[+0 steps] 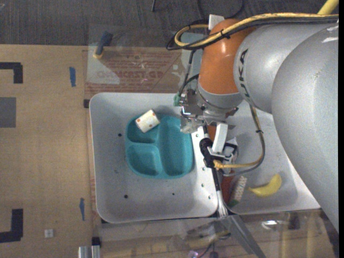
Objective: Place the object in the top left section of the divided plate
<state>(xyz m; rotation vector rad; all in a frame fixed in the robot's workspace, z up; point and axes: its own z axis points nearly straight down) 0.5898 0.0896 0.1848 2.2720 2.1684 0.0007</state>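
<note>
A teal divided plate (161, 160) lies in the left bin (107, 165). A small cream cylinder with an orange-red end (147, 121) lies on its side at the plate's top left corner, partly over the rim of the top left section. My gripper (189, 124) hangs under the orange wrist band, above the plate's upper right edge. It is about a hand's width to the right of the cylinder and apart from it. The wrist hides its tip.
The right bin (279, 200) holds a yellow banana (267, 187), a dark red object (226, 183) and a small white dotted piece (239, 188) near the divider between the bins. The large grey arm covers most of the right bin.
</note>
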